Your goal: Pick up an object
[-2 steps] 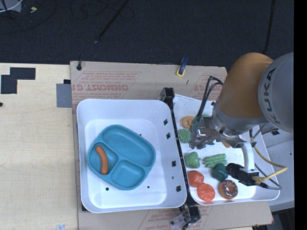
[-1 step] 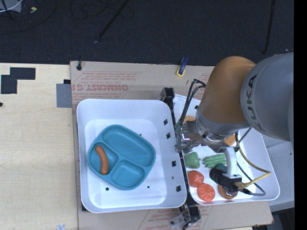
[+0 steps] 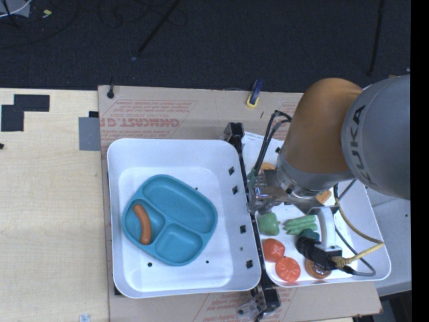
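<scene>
Camera view has the arm (image 3: 335, 139) over the right bin (image 3: 375, 260), near its left wall. Can't tell what the jaws are doing. Green toy (image 3: 268, 223) and two red tomatoes (image 3: 273, 249) sit nearby.

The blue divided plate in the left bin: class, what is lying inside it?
The blue divided plate holds one orange sausage in its left compartment. The other two compartments show bare blue. Whatever lies beneath the plate is covered by it.

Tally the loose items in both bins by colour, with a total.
Blue: 1, divided plate
Orange-brown: 1, sausage in the plate's left compartment
Green: 2, one rounded, one long
Red: 2, round pieces
Total: 6
</scene>
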{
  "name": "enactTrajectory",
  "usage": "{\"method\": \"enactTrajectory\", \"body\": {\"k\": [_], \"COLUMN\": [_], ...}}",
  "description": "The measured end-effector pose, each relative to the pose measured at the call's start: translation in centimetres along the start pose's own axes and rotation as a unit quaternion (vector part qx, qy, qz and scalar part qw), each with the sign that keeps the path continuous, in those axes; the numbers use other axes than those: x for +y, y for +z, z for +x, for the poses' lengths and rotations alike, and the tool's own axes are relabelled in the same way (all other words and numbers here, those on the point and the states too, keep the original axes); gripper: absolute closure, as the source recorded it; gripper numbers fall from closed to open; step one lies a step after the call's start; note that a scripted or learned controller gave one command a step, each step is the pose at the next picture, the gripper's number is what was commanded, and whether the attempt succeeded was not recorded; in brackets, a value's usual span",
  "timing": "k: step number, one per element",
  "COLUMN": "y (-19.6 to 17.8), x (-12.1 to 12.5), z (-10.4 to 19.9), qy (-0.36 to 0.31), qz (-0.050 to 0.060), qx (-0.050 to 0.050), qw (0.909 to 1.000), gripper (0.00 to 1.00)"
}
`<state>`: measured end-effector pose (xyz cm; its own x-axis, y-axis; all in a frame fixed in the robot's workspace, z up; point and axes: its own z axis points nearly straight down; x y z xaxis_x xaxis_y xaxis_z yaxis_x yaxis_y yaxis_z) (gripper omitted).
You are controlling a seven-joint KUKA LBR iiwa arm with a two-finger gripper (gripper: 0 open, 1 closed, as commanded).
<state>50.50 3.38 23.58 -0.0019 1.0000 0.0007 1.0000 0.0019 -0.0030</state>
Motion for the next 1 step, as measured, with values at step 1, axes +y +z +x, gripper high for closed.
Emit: {"method": "enactTrajectory", "body": {"k": [1], "y": [-0.08], "x": [-0.20], "z": [-0.18], "qy": [0.001], "qz": [0.001], "qx": [0.000], "qw": [1.0000], "gripper": [1.00]}}
